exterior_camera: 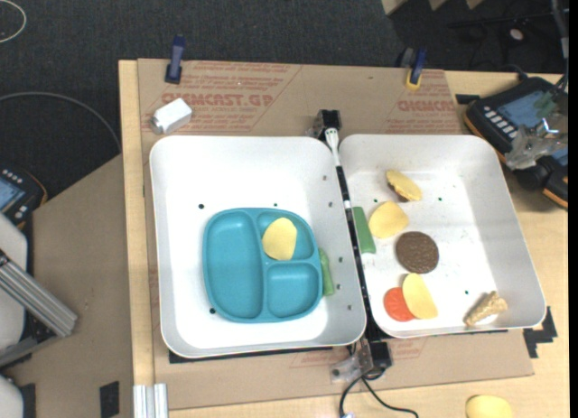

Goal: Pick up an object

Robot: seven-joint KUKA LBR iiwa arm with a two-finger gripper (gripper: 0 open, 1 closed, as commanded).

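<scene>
Nothing looks picked yet: the brown round cookie [417,252], yellow pieces and red piece [396,303] lie in the right bin [515,227] (one yellow piece [280,238] sits in the teal tray [237,267]). Gripper state: cannot tell.

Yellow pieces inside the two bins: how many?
4. One in the teal tray's upper right compartment, left bin. Three in the right bin: near the top, by the green stick, overlapping the red disc.
</scene>
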